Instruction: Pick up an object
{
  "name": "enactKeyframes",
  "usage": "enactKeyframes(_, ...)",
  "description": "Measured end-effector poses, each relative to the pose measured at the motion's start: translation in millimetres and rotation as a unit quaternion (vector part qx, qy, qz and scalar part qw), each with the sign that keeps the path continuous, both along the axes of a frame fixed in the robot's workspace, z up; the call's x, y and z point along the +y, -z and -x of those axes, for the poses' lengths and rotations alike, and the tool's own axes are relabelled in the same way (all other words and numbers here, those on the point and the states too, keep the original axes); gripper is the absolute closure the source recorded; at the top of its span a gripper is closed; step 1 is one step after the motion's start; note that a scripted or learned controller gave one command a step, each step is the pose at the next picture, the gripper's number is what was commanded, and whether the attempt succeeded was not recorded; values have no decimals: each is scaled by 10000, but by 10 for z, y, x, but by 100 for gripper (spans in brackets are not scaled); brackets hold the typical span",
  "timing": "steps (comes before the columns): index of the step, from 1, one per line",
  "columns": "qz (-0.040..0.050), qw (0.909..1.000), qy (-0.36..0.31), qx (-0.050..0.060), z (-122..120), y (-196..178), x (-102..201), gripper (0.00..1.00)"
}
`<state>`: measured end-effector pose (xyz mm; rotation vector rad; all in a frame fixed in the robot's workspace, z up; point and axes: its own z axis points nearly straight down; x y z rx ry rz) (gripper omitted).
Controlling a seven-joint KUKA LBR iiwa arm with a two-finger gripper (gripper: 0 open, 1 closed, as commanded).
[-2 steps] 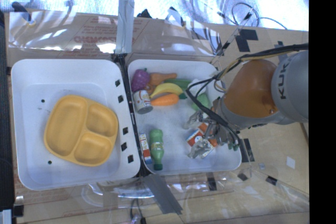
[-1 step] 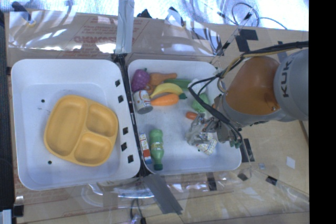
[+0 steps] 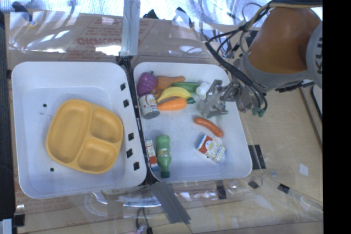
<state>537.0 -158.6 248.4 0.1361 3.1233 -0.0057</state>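
Two shallow white bins sit side by side on the surface. The left bin (image 3: pixel 27 134) holds one yellow divided tray (image 3: pixel 84 135) with three compartments, lying flat near its centre.

The right bin (image 3: pixel 238 145) holds the loose objects, one of each. At the far end lies a cluster: a purple grape bunch (image 3: pixel 146 84), a brown drumstick-shaped piece (image 3: pixel 169 82), a green vegetable (image 3: pixel 187 86), a yellow banana (image 3: pixel 174 93) and an orange carrot (image 3: pixel 172 104), packed close or touching. A small can (image 3: pixel 148 106) lies on its side just beside the grapes, against the bin's left wall. A red-orange sausage (image 3: pixel 209 126) lies apart in the middle, angled. A small carton (image 3: pixel 210 148) with red, white and blue print lies nearer the front right. A green bottle (image 3: pixel 163 157) and a slim stick-like packet (image 3: pixel 151 154) lie side by side at the front left.

The end effector (image 3: pixel 211 102) is low over the right bin, just right of the cluster and just above the sausage. Its grey fingers appear parted to a moderate width, with nothing seen between them. The arm's orange band (image 3: pixel 279 41) is at upper right.
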Motion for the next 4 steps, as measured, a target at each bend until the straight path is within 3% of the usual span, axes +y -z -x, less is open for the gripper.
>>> enactKeyframes(1,-4,9805,-1964,75,-395,481,-517,100)
enactKeyframes(2,-6,9777,-2101,61,285,317,432,100)
enactKeyframes(3,1,9850,-1723,54,-273,-115,462,100)
enactKeyframes(4,1,9465,-3226,81,-507,530,-298,100)
